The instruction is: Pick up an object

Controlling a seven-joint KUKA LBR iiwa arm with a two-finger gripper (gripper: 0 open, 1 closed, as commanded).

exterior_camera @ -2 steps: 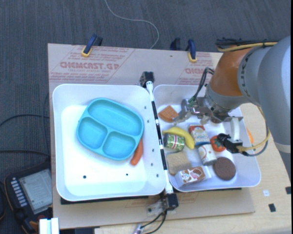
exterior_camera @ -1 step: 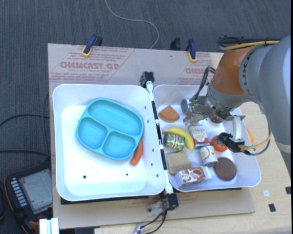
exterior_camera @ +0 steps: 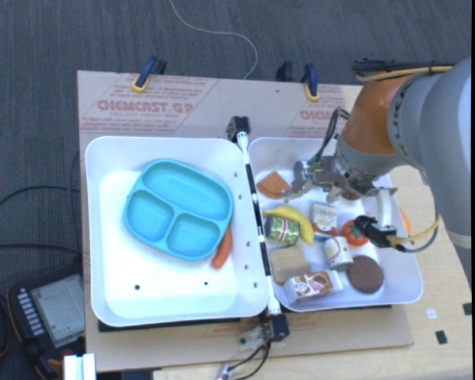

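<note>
Nothing lifted yet; grasp and lift both left to do. Gripper (exterior_camera: 329,182) low in right bin (exterior_camera: 412,287), finger state cannot tell, nothing seen held. Likely target: banana (exterior_camera: 289,216), yellow, curved, lying flat at 8 o'clock of gripper, beside green can (exterior_camera: 283,229).

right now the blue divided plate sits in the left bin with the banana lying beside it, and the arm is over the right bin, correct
Not quite. In the camera view, a carrot, not a banana, lies beside the blue divided plate in the left bin. The banana is in the right bin, where the arm is.
</note>
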